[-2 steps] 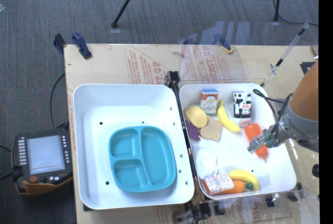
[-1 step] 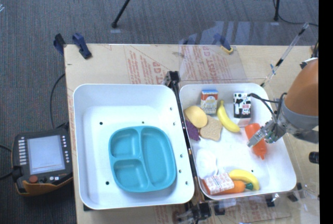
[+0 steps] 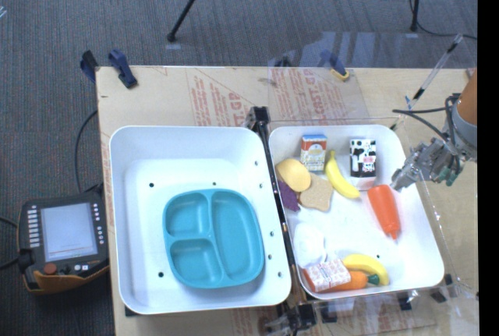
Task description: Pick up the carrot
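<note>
A long orange carrot (image 3: 384, 210) lies in the right bin (image 3: 430, 249), near its right wall, pointing towards the front. A smaller orange piece with a green end (image 3: 357, 279) lies at the bin's front, under a yellow banana (image 3: 366, 265). My gripper (image 3: 425, 167) hangs over the right bin's right rim, just up and to the right of the long carrot's top end. It stands apart from the carrot, and nothing shows in it.
The right bin also holds a second banana (image 3: 341, 177), two small cartons (image 3: 313, 150) (image 3: 362, 157), a red-and-white box (image 3: 327, 274), a bread slice (image 3: 316, 194) and a yellow and a purple piece (image 3: 291, 178). In the left bin (image 3: 129, 171) sits a teal divided plate (image 3: 213, 237).
</note>
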You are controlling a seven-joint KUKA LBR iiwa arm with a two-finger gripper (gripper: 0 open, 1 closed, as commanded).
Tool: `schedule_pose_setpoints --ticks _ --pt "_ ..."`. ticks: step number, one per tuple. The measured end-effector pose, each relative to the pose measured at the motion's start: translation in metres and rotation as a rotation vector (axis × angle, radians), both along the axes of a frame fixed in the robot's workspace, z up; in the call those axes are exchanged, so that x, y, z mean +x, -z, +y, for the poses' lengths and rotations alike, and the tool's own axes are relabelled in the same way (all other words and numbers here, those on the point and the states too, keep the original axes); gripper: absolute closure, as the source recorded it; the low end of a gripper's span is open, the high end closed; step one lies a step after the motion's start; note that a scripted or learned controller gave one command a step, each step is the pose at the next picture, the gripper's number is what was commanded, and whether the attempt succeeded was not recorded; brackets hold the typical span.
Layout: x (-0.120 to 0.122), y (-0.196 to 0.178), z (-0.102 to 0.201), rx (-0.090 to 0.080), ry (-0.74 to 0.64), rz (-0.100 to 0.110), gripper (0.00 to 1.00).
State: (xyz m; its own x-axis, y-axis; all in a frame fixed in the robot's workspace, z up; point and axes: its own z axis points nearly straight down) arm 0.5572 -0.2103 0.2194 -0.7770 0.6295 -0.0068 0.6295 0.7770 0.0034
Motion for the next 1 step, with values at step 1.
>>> schedule_pose_setpoints --ticks 1 --pt "-0.0014 0.0029 0.0005 0.002 0.0 0.006 0.0"
